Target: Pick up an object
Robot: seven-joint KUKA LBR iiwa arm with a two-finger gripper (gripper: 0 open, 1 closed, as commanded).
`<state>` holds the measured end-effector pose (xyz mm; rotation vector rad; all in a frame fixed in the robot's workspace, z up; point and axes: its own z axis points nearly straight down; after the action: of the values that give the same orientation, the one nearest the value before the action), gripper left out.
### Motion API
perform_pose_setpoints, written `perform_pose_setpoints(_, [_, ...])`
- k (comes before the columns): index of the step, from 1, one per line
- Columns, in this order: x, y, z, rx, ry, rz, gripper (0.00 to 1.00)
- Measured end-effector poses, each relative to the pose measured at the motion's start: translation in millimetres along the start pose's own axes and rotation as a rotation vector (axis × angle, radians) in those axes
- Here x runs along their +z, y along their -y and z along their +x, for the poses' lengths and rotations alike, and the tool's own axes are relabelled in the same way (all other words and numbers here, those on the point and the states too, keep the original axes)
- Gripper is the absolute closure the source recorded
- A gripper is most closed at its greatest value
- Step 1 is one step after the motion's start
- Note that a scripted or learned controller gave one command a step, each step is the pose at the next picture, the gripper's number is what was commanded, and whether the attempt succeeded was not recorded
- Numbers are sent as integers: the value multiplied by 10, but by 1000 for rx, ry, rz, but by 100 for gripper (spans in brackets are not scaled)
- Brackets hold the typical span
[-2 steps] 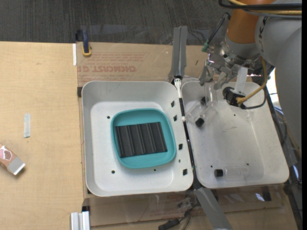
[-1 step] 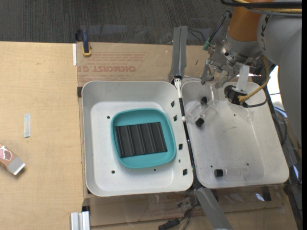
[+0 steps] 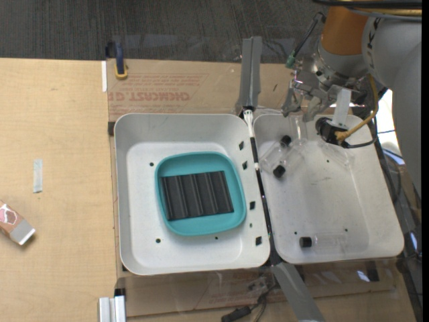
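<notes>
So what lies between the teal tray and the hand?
Between teal tray and hand, the camera view shows bare bin floor and the two bins' adjoining rims.

— What sits on the counter (image 3: 53,113)?
— Two bins side by side. The left bin (image 3: 134,247) holds a tray (image 3: 200,194) near its middle.
— And the right bin (image 3: 355,233)?
— A small block (image 3: 305,242) lies near its front edge. The end effector (image 3: 285,154) hangs over its back left corner.
— Anything outside the bins?
— Left of them, a small strip (image 3: 37,176) lies on the counter, and a packet (image 3: 13,223) sits nearer the front, at the left edge.
</notes>
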<state>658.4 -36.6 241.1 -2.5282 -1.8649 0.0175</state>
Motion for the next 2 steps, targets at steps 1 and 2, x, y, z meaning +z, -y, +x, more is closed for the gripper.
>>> perform_pose_setpoints(1, [-74,-1,-4,-2,3,2,100])
perform_pose_setpoints(2, [112,-20,-65,103,-7,-2,100])
